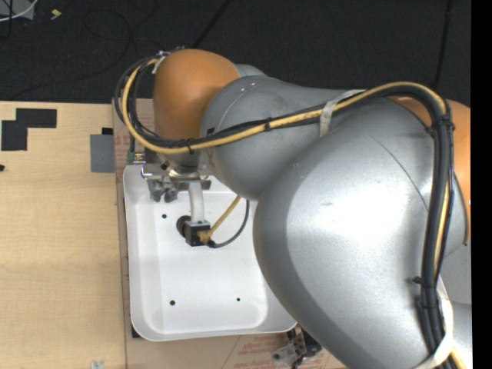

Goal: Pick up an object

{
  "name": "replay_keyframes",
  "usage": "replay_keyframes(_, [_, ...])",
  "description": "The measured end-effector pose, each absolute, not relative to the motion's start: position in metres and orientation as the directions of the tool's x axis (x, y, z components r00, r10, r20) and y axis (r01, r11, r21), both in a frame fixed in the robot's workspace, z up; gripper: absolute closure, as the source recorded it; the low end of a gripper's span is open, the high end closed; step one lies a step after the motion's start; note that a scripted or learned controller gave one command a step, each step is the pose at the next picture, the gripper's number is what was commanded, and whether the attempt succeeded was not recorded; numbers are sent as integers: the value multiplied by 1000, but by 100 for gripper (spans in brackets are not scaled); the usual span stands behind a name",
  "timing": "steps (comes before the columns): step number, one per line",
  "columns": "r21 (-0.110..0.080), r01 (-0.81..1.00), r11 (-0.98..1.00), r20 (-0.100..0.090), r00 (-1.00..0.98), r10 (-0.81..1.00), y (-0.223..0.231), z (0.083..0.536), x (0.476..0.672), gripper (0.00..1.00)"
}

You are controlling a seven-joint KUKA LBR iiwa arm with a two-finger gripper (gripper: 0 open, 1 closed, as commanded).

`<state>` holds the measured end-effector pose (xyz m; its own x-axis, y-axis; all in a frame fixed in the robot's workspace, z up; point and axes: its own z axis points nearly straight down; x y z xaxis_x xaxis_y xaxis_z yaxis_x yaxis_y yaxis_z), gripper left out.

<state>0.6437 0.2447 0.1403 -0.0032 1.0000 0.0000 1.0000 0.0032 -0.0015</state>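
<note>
Big grey arm [346,229] in from the right, covering the right side of the white bin [154,283] and everything beyond. Orange band [192,79] above the wrist, over the bin's far edge, looped by a black-and-yellow cable [254,125]. Gripper [164,194] pointing down at the bin's far left corner, just inside the rim. Fingers [157,193] a narrow gap apart, white bin floor visible between them, nothing clamped. Hard to tell whether touching the floor or just above it. White floor along the left and near sides of the bin, marked by three small dark dots [172,303]: one near the gripper, two toward the near edge. Cannot tell where an object to pick lies; right part of the bin hidden under the arm. Bin seated at the right edge of the tan surface [54,244]. Toward the surface's far left corner, black stepped patches [31,123]; a grey square [101,152] just beside the bin's far left corner. Brown cardboard [254,350] poking out past the bin's near edge.
</note>
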Motion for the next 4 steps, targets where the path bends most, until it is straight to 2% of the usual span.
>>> replay_keyframes(2, [-9, 1000, 8, -4, -8, 1000, 243, 159, 643, 100])
replay_keyframes(3, [15, 1000, 1, 5, -2, 1000, 243, 326, 646, 100])
replay_keyframes(4, [-7, 1000, 1, -3, -1, 1000, 244, 265, 643, 100])
